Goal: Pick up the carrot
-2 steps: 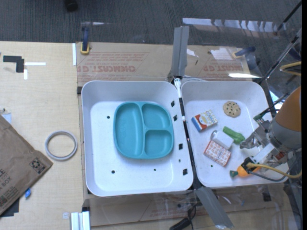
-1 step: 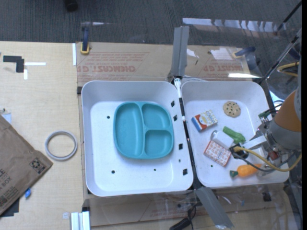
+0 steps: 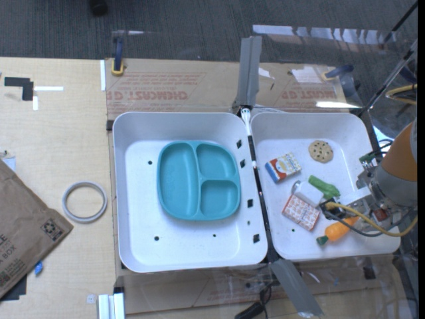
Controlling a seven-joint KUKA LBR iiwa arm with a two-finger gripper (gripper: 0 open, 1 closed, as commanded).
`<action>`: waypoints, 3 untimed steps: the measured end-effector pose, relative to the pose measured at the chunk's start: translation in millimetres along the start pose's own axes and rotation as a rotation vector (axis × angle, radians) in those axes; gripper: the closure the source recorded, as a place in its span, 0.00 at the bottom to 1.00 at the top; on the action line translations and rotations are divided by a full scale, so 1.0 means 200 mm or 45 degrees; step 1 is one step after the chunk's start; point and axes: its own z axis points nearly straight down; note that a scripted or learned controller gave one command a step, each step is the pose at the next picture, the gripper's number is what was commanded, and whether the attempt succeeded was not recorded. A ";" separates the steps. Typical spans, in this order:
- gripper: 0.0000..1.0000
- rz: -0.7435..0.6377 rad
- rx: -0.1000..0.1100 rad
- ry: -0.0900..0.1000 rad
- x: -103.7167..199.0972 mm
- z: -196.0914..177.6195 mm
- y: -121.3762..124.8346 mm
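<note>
My gripper (image 3: 366,206) is hanging over the right side of the right-hand white bin (image 3: 292,133); I cannot tell whether it is apart or together. The carrot (image 3: 337,232), a smooth orange taper with a green tip, is lying near the bin's front wall, beside a flat patterned box (image 3: 301,211).

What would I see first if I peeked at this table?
The big teal plate with three sections jumps out, sitting in the middle of the left bin. In the right bin, a bright orange carrot lies near the front edge, with a round cookie farther back.
</note>
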 end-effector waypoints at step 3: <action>1.00 -0.051 -0.006 0.005 0.42 -0.54 -0.46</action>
